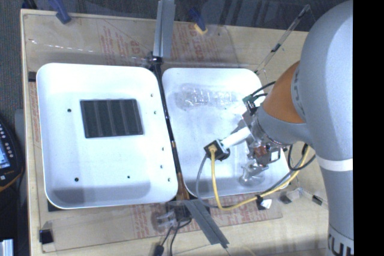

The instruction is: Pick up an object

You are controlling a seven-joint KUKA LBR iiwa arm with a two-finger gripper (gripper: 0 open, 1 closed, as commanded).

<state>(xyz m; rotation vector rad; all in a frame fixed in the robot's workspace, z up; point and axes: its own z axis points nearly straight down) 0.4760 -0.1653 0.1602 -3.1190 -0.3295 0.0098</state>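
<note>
The table [90, 39] carries two white bins. The left bin [60, 87] holds a dark ribbed pad [111, 117]. The right bin [204, 78] holds a clear crinkled wrapper [207, 97] near its far wall — likely light, soft, slippery; pinch a raised fold. Gripper [253, 174] sits low at the near side — jaws state: cannot tell.

Bright, even light from overhead washes both white bins [99, 189] nearly flat, with glare bleaching the right bin's floor in mid-frame. Soft shadow pools along the left bin's lower edge. The upper frame falls dim. The picture is slightly soft, and the arm [327, 87] at right looks blurred.
</note>
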